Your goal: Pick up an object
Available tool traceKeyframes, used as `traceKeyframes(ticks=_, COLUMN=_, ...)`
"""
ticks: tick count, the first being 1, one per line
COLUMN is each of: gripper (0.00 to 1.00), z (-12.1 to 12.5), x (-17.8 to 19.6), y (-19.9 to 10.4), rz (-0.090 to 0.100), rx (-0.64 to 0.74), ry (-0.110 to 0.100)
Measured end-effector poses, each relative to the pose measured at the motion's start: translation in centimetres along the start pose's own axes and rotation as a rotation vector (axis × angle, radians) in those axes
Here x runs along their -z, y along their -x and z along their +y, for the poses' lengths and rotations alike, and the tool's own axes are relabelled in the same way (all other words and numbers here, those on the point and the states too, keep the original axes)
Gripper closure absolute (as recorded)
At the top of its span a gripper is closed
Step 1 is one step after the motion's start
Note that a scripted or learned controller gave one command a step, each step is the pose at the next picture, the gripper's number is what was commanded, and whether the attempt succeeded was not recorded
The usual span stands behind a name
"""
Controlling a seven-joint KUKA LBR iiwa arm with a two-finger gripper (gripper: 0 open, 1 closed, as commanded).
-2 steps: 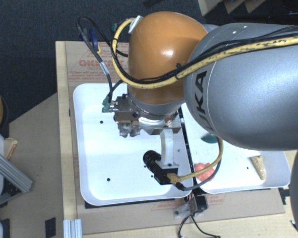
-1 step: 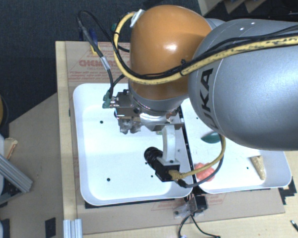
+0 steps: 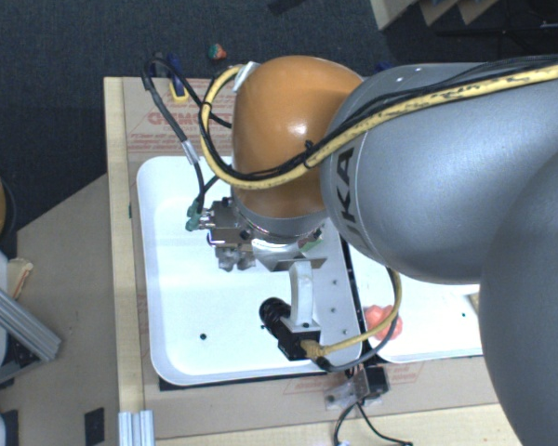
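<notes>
My gripper point(image 3: 226, 252) hangs low over the middle of the left white bin point(image 3: 167, 277), under the orange band of the wrist. The big grey arm covers most of the right bin. A pink-orange object point(image 3: 385, 321) peeks out from under the arm near the front of the right bin point(image 3: 446, 333). A tiny dark speck point(image 3: 203, 335) lies on the left bin's floor toward its front, apart from the gripper.
The bins sit on a pale wooden bench point(image 3: 121, 249) whose left edge drops to dark carpet. Black and yellow cables point(image 3: 181, 119) loop over the bench behind the left bin. Metal parts point(image 3: 19, 333) stand off the bench at the left.
</notes>
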State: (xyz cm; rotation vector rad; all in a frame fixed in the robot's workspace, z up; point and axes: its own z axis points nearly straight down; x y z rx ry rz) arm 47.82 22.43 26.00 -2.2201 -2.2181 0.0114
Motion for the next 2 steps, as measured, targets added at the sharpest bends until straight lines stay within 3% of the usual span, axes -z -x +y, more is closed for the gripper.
traceKeyframes(ticks=1, gripper=1.0, z=0.1, x=1.4, y=0.0, rz=0.003, rx=0.0, ry=0.006)
traceKeyframes(ticks=2, gripper=1.0, z=0.8, x=-1.9, y=0.0, rz=0.001, rx=0.0, ry=0.002)
